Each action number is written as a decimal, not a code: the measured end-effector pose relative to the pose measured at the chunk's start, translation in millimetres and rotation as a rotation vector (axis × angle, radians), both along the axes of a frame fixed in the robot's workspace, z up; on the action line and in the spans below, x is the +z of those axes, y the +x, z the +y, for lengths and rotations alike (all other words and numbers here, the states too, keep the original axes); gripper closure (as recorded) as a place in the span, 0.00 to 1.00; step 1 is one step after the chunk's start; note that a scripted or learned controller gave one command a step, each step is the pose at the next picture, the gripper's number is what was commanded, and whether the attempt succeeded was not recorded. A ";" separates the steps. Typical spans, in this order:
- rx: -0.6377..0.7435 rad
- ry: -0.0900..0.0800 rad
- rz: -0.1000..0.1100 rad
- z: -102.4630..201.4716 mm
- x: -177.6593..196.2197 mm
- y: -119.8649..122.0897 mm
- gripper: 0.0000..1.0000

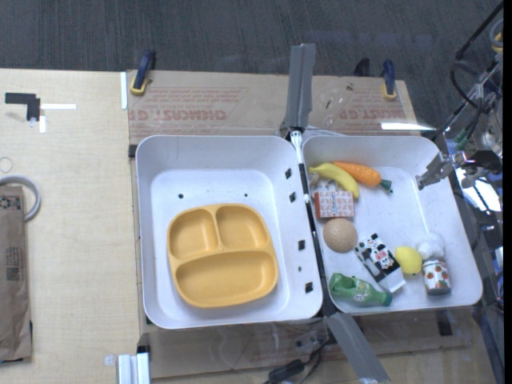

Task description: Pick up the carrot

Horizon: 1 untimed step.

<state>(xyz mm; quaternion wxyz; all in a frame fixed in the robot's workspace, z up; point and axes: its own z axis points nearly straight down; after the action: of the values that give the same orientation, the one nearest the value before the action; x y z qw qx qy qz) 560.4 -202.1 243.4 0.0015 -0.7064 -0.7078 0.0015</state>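
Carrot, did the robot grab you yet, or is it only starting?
Only starting. Nothing looks done: the carrot lies in the right bin at its far end, touching the banana. In hand: the pincer hangs at that bin's right edge, apart from the carrot. Left: reach over, grip the carrot, lift it.

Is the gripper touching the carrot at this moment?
Apart. The camera view shows the gripper at the right bin's far right edge, with bare white bin floor between it and the carrot, which lies against the banana.
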 end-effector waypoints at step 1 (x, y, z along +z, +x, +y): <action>0.109 0.000 -0.001 22.8 -125.0 36.5 0.00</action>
<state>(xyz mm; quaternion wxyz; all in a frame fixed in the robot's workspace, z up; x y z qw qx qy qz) 596.9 -179.3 118.4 0.0011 -0.6670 -0.7451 0.0013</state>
